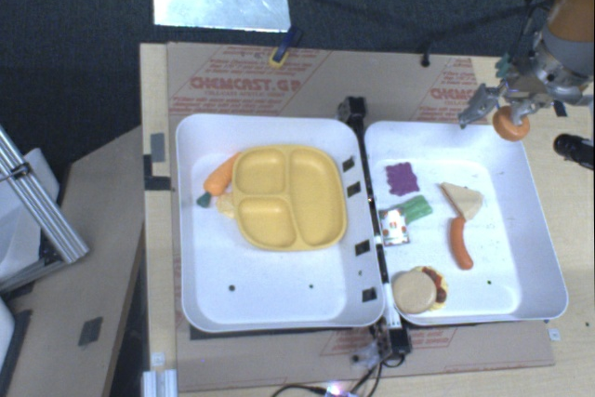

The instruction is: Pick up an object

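The gripper is hovering at the right bin's two o'clock corner, and a small orange round object is sitting between its fingers, so it is gripping it. I think the arm is holding it high to clear the rim. In the left bin, a carrot is lying at nine o'clock of the yellow tray.

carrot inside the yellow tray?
No, the carrot lies on the left bin's floor, against the yellow tray's left edge.
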